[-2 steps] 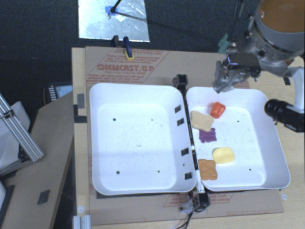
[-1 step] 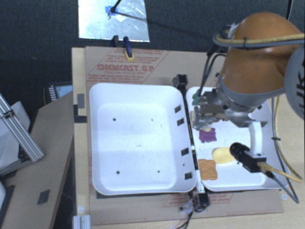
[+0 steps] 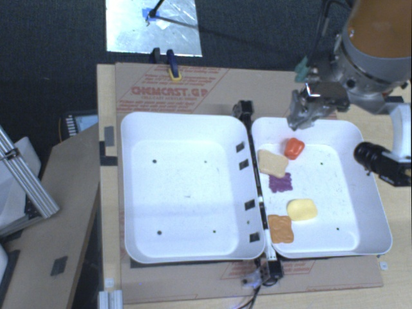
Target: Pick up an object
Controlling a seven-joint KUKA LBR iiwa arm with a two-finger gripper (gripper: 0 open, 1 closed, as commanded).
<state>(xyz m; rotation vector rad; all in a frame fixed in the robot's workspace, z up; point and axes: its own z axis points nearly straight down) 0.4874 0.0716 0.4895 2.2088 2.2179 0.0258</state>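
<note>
Gripper (image 3: 302, 118) hovers above the far rim of the right bin (image 3: 370, 234), near the small orange-red object (image 3: 294, 148); whether it is open or closed cannot be told. Nothing seen held. That object sits in the bin's far left corner area, just beside a tan bread-like piece (image 3: 273, 163). Nearer lie a purple scrap (image 3: 280, 183), a pale yellow lump (image 3: 301, 209) and an orange-brown piece (image 3: 280, 228). All look like light toy pieces, probably soft or smooth plastic; the orange-red one seems rounded, so a grip across its middle looks safest. Left bin (image 3: 138, 172) adjoins. Surface (image 3: 212, 85) is printed brown board; dark carpet (image 3: 51, 37) beyond, foil sheet (image 3: 129, 18) lying on it.
</note>
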